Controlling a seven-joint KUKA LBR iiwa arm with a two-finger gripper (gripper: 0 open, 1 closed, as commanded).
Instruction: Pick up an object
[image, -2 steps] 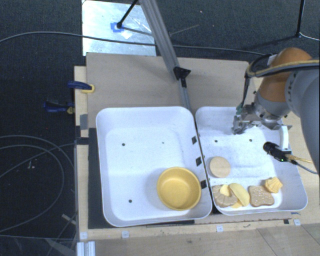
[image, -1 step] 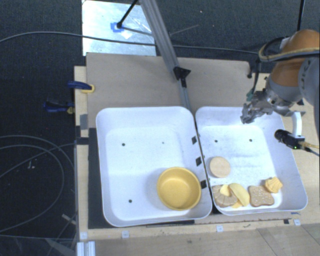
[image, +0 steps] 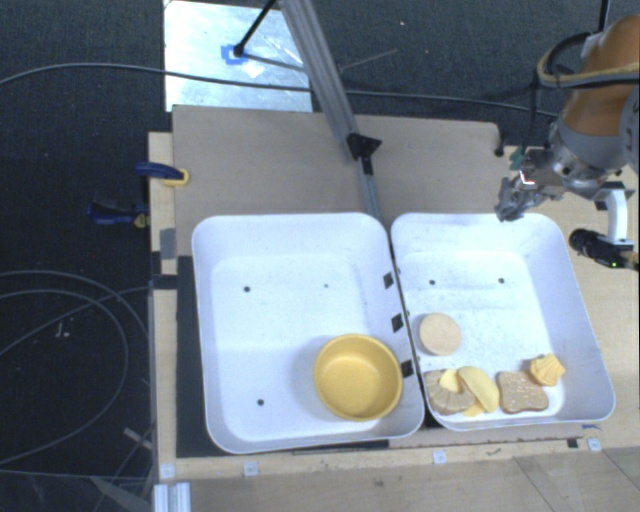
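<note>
Since the pincer hangs over the far rim of the right bin with nothing visible between its tips, the pick looks, as far as one can judge, not yet begun; whether it is open or closed I cannot tell, the tips being too small and dark to read. Everything that might be picked lies well apart from it. In the right bin's near end sit a round tan disc, a yellow banana-shaped piece overlapping a brownish round piece, a slice of toy bread and a small yellow chunk by the right wall. The left bin holds a yellow bowl in its near right corner. What remains, then, is the whole job: travel toward the near end, descend, close on one item and lift. The counter is a bare tan board with a blue-and-yellow clamp at its left edge and a grey pole slanting across. Beyond lies dark carpet with loose cables.
</note>
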